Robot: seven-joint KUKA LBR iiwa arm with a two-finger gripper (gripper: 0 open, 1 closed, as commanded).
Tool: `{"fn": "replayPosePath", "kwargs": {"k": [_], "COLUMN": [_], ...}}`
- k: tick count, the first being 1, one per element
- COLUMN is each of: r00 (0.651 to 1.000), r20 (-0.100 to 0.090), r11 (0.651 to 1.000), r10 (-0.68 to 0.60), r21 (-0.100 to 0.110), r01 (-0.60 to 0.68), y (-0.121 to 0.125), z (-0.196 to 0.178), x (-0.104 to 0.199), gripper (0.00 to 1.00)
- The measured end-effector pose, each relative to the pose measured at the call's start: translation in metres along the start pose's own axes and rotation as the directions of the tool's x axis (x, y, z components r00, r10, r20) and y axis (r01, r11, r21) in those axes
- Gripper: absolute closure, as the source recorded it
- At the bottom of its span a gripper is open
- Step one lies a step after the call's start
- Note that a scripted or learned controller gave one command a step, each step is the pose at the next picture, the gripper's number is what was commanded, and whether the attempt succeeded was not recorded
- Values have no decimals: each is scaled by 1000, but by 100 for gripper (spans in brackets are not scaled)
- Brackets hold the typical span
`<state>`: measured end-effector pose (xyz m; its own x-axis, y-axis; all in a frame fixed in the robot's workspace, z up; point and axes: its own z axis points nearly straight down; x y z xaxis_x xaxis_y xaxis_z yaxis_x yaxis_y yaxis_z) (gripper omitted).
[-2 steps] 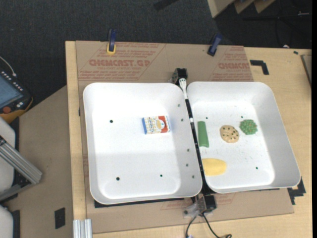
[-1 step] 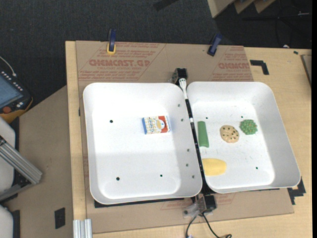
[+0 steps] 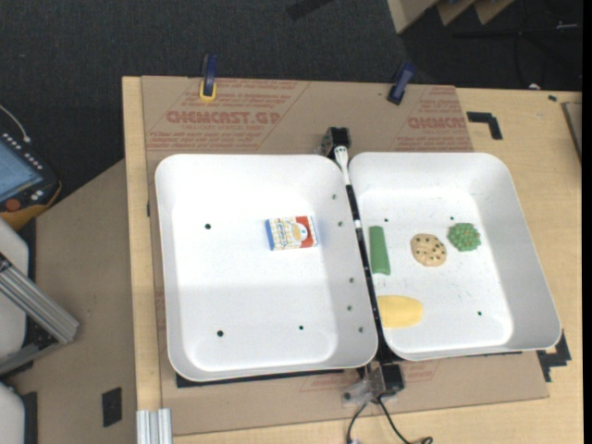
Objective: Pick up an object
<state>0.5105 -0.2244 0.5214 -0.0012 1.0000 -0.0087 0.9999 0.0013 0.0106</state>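
Seen from above at a slant, a light wooden table point(image 3: 102, 248) carries a brown cardboard sheet point(image 3: 277, 104) printed with red lettering, and on it two shallow white plastic bins sit side by side, their inner rims touching.

Nearest the camera, a black cable and clip point(image 3: 379, 387) sit at the front edge where the two bins meet. Just beyond, in the right-hand bin point(image 3: 518, 248), a yellow rounded lump point(image 3: 400, 311) lies against the inner wall at the front left. Further in, a green upright rectangular stick point(image 3: 378, 250) lies just beside the dividing rim, running front to back. To its right rests a round tan cookie with dark specks point(image 3: 428, 249), and just beside that, slightly further back, a green knobbly broccoli-like piece point(image 3: 464, 238).

In the left-hand bin point(image 3: 185, 276), a small blue, white and red printed carton point(image 3: 291, 233) lies flat near the middle, well apart from the walls.

At the far edge of the cardboard, two blue clamps hold the sheet: one with a yellow tip point(image 3: 209, 79) on the left, one point(image 3: 401, 81) on the right.

The end effector's state cannot be told.
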Motion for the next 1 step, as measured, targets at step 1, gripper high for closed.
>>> {"fn": "replayPosePath", "kwargs": {"k": [1], "r00": [1000], "r20": [3], "r11": [1000], "r10": [-1], "r21": [-4], "r01": [1], "y": [1], "z": [-11], "x": [0], "gripper": [100]}}
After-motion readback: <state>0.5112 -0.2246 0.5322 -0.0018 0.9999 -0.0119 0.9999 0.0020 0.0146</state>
